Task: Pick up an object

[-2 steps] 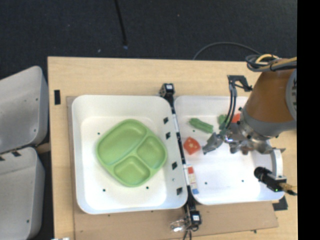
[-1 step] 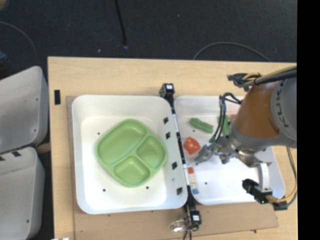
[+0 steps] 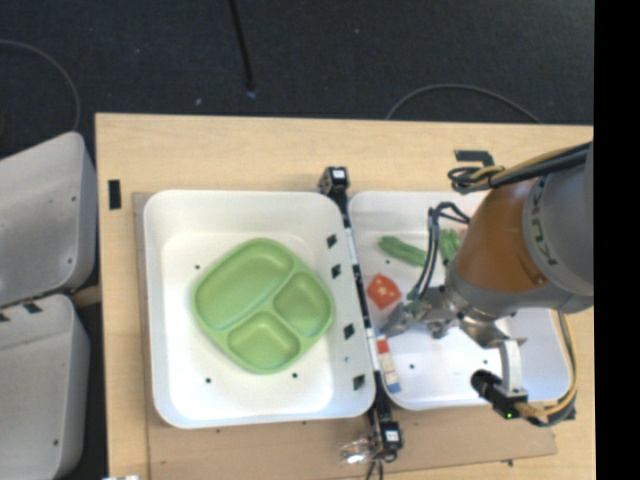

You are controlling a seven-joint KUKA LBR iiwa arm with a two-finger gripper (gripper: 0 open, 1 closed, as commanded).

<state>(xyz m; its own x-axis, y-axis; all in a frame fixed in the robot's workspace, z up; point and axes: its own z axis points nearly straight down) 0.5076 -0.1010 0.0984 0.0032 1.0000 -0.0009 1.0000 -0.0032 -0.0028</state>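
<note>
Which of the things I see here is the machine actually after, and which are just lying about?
Part of the job:
- pincer, low in the right bin
- red piece beside it
- green piece farther back
- small item by the divider

Just lying about:
- green sectioned plate in the left bin
- cables on the bench

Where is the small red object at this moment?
In the camera view, the small red object lies in the right bin, near the wall shared with the left bin, below a green item and left of the arm.
</note>
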